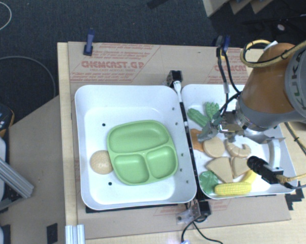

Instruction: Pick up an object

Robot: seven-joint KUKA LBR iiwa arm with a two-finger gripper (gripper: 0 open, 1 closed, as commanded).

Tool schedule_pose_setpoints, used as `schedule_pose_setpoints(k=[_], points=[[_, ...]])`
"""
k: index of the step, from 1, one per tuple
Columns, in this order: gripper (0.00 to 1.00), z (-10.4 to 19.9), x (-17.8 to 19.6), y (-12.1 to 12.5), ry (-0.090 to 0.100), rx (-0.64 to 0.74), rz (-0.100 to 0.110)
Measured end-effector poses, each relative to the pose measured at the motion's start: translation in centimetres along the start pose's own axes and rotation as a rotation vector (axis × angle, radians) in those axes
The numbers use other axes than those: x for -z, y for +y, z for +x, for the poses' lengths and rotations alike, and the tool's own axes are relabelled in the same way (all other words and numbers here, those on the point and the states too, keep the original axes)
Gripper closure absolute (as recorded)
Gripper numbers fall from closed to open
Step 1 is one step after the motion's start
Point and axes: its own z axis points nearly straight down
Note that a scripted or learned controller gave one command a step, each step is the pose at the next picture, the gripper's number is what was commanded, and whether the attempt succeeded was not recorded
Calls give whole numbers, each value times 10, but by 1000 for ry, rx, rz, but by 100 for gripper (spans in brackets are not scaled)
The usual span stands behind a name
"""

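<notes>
- the left shallow white plastic bin (87,111) sits on a brown cardboard-covered bench (132,60) printed with red lettering.
- at the bin's 9 o'clock side lies a small round beige cookie-like disc (100,162), touching the edge of a light green three-compartment plastic tray (142,151) that fills the bin's middle.
- a black clip (175,78) sits at the 12 o'clock end of the seam between the two bins.
- the right shallow white plastic bin (193,93) holds a crowd of toy food pieces.
- toward its 11 o'clock corner lie a green pod-shaped toy vegetable (197,117) and a green leafy toy piece (212,109), just beside each other.
- an orange toy piece (195,134) lies at the bin's 9 o'clock side, partly under the gripper.
- the metal two-finger gripper (210,130) is low over the bin's left-centre, its tips pointing toward 8 o'clock, close to a round tan toy slice (212,147); the fingers are too small and cluttered for me to tell how far apart they stand or whether anything is between them.
- a tan bread-shaped toy slice (222,168) lies at 6 o'clock of the gripper, with a pale mushroom-like piece (240,150) near it.
- along the bin's 6 o'clock edge lie a dark green leafy lump (210,178) and a yellow toy corn cob (233,188).
- the grey arm with its orange band (270,90) covers the bin's 3 o'clock side.
</notes>
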Motion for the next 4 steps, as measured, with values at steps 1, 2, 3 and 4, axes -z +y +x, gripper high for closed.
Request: schedule_pose_setpoints(k=[1,2,3,4], points=[[0,-8,-5,-33,-1,-9,10],[0,7,-6,-31,-1,-6,8],[0,83,127,-28,2,4,-10],[100,78,130,-29,-3,-6,3]])
